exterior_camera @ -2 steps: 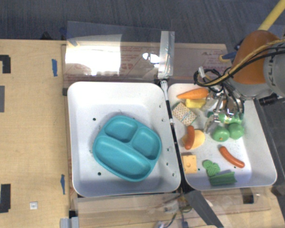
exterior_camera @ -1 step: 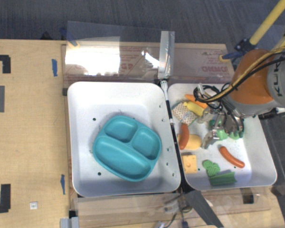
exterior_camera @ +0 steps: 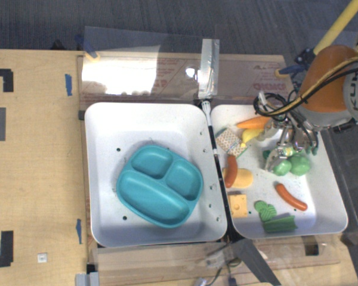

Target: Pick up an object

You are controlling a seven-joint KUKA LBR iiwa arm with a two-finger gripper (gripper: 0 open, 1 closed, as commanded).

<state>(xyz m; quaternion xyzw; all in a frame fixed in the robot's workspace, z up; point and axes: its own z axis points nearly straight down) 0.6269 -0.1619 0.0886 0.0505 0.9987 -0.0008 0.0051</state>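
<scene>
**Jaws down over the green toys, right bin — grasp not confirmed**

The gripper (exterior_camera: 284, 151) sits low in the right bin (exterior_camera: 331, 210), toward its far edge, directly above a pair of green round toys (exterior_camera: 291, 166). Metal parts and cables crowd the wrist; cannot tell whether the jaws are released or clenched, and nothing is clearly seen between them. No grasp logged.

Judgement on the step: the green toys are the likeliest target. They lie touching each other, so the jaws should straddle one only, or the neighbour may be pushed aside. A straight vertical lift, then a check for the toy, would settle it.

Outward from there: a carrot (exterior_camera: 250, 123) and a yellow piece (exterior_camera: 251, 135) near the far edge; a patterned block (exterior_camera: 228, 140), a sausage (exterior_camera: 231, 170) and an orange-yellow lump (exterior_camera: 243, 177) along the divider side; a red chili (exterior_camera: 292, 197) toward the near right; a cheese square (exterior_camera: 238, 205) and dark green vegetables (exterior_camera: 273, 216) at the near edge.

The left bin (exterior_camera: 101, 124) carries a teal divided plate (exterior_camera: 160, 185).

Surface: smooth white plastic bins on a pale wooden worktop (exterior_camera: 33, 159), blue tape marks, a clear sheet (exterior_camera: 122, 70) behind the bins, dark floor beyond.
</scene>
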